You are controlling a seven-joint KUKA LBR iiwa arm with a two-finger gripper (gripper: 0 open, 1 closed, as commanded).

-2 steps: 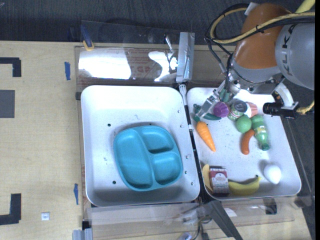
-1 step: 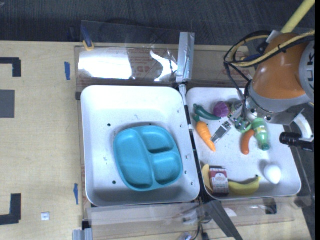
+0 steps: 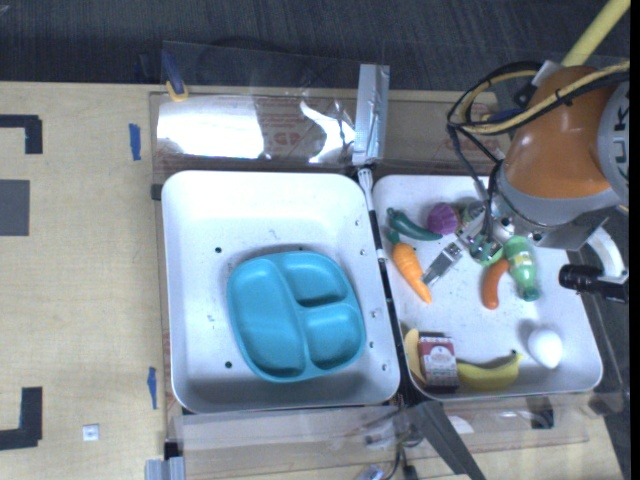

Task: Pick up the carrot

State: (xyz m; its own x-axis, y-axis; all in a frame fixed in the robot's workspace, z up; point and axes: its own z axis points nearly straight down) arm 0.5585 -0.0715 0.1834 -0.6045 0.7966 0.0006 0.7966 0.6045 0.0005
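Lying left of gripper (image 3: 447, 261) — carrot (image 3: 410, 271).

The carrot (image 3: 411, 271) lies close to the right bin's (image 3: 590, 353) left wall, hemming that side. Bare white floor opens below and right of it. A green vegetable (image 3: 405, 227) crowds its top end. A small box (image 3: 436, 358) and banana (image 3: 490, 371) sit well below.

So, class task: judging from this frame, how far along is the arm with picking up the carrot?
Done: the arm's gripper has reached into the right bin, just right of the carrot. In hand: nothing visibly; the carrot lies on the bin floor. Left: closing on the carrot and lifting it.
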